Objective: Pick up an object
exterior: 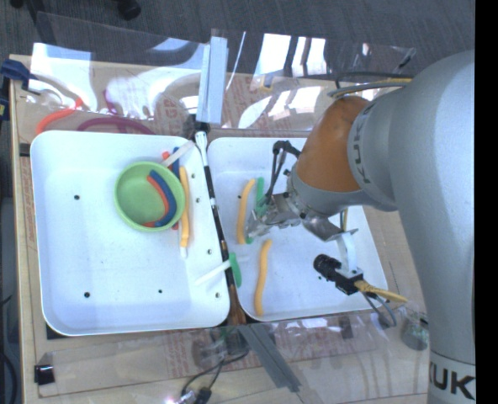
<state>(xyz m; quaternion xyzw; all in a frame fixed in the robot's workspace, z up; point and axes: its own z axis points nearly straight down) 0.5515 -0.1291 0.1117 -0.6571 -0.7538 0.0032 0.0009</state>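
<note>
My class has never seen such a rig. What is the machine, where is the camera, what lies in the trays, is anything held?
One camera above the bench looks down at a slant. The grey and orange shape is a robot arm reaching in from the right; its gripper is over the right bin, beside an orange strip. A second orange strip lies there. The left bin holds a green bowl and a yellow stick. Whether anything is held cannot be told.

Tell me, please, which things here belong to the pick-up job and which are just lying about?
Likely in the job: gripper, low in the right bin; upper orange strip and green strip next to it.
Lying about: lower orange strip, same bin; green bowl and yellow stick in the left bin.
</note>
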